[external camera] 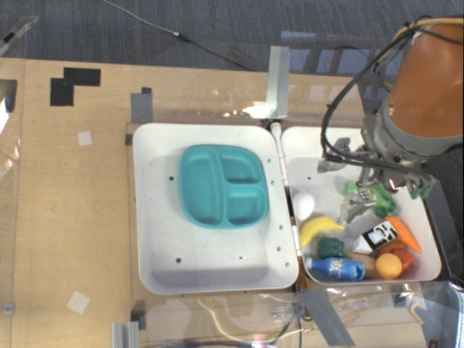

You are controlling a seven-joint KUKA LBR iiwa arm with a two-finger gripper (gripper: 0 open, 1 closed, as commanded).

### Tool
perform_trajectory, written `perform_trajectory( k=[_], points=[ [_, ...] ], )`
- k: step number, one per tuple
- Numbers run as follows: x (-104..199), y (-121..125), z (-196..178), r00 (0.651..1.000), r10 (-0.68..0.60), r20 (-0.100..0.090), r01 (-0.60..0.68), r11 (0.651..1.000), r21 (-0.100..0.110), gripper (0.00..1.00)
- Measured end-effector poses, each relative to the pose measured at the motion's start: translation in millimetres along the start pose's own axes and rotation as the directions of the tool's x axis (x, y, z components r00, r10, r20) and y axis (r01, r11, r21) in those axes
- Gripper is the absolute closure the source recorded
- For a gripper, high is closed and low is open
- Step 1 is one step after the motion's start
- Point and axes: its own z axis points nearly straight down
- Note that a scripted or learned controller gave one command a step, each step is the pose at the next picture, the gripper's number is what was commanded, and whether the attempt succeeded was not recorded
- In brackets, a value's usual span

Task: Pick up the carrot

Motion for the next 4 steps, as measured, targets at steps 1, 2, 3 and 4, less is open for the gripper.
perform_trajectory(
  k=[1, 2, 3, 4],
  points=[
    [0.0, 0.0, 0.0, 1.0, 0.0, 0.0, 0.0, 1.0, 0.0, 0.0],
    [0.0, 0.0, 0.0, 1.0, 0.0, 0.0, 0.0, 1.0, 0.0, 0.0],
    [0.0, 0.0, 0.0, 1.0, 0.0, 0.0, 0.0, 1.0, 0.0, 0.0],
    [0.0, 0.0, 0.0, 1.0, 0.0, 0.0, 0.0, 1.0, 0.0, 0.0]
  ],
)
